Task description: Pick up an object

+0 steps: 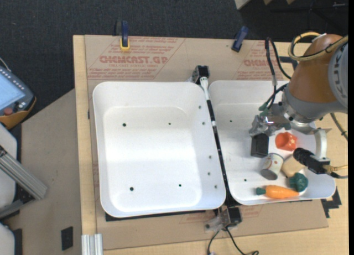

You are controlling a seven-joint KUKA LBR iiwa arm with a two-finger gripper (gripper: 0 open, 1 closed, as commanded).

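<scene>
The arm was down over the right bin, its end effector low above the bin floor at the edge of the cluster of small objects in the near right corner, so the step in hand looked like the reach or descent for a grasp, not yet a lift. Whether the end effector was spread or pressed together could not be told, since its dark body merged into one block from this angle, and nothing could be seen held in it. Just beside it lay an orange-red object, a small pale cylinder, a tan piece, a dark green item and a toy carrot along the bin's near rim. The next move probably called for settling onto one piece, most likely the pale cylinder or the orange-red object nearest it, without nudging the neighbours, which sat close together. The wrist and its cabling hid part of the bin behind them, and the left bin held no objects.
</scene>
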